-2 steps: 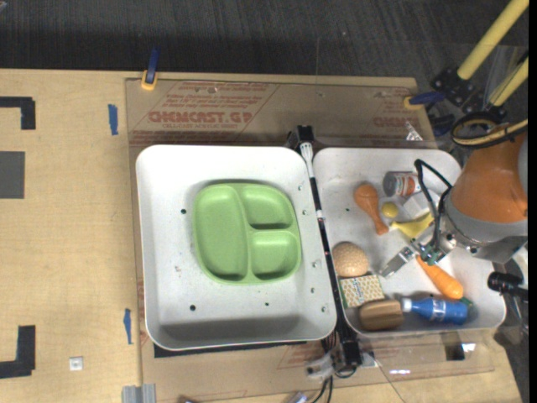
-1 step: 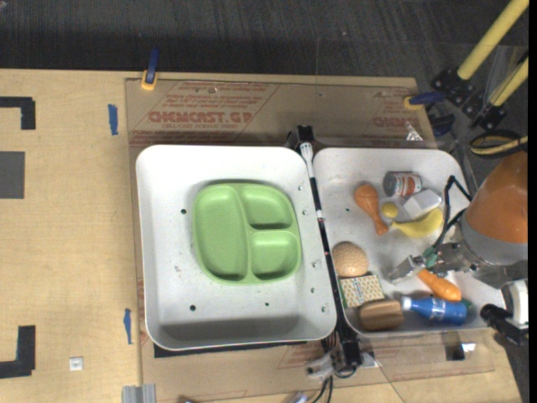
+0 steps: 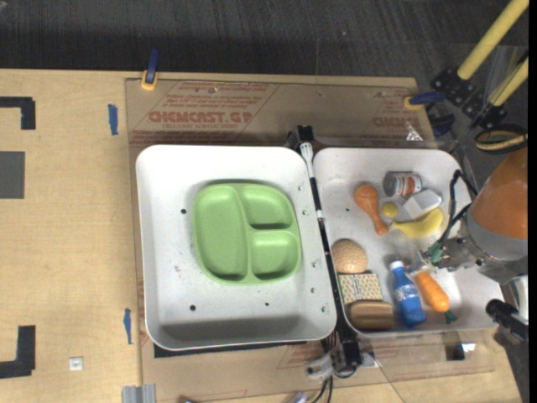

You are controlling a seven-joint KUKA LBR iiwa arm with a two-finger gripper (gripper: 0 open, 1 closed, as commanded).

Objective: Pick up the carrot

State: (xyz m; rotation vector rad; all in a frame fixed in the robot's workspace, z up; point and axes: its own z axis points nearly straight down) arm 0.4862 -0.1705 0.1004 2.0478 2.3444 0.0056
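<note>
Short orange plastic carrot with green tip [image 3: 434, 293] lies in right white bin [image 3: 336, 170] beside blue bottle [image 3: 406, 296], with the gripper [image 3: 445, 254] just above it, presumably lined up to grasp; jaw opening can't be told.
</note>
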